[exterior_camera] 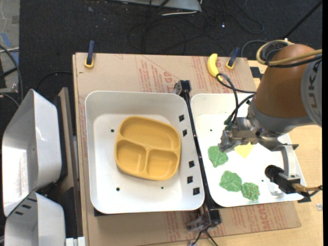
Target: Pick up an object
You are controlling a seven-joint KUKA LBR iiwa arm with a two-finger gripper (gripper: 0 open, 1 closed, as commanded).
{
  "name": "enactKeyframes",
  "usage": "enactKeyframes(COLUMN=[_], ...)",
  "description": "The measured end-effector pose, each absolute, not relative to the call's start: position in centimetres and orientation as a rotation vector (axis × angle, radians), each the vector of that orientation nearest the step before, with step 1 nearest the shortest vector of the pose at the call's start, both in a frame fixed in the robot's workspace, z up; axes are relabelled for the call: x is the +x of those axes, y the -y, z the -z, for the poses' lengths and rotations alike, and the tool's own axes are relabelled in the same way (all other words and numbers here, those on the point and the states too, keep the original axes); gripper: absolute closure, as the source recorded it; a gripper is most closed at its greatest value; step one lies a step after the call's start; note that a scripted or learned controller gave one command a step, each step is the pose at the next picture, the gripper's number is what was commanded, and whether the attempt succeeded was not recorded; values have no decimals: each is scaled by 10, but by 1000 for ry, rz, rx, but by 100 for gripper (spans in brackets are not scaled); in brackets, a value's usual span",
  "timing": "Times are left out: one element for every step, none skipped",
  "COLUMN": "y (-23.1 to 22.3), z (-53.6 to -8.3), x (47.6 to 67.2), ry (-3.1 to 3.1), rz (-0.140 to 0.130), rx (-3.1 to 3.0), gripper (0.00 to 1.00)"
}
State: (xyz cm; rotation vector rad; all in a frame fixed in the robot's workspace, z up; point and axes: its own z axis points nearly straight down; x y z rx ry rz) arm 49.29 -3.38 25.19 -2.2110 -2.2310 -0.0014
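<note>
The robot's jaws (226, 143) hang low in the right bin (205, 111), right at the upper edge of a green leafy piece (218, 157), with a yellow piece (244, 150) just beside them; whether they are open or closed cannot be told. The pick looks to be at the reach-and-grasp step. Closing squarely on the leaf, then lifting, comes next.

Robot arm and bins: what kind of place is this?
Probably a robot lab: a robot arm reaches over two white bins, with loose cables on the floor.
</note>
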Motion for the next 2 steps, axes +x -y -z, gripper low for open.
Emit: enactKeyframes(y=[-23,-80], z=[-245,-245], x=[481,488], ry=[2230,2230], rz=[0,1], rx=[-2210,-2211], gripper=[100,100])
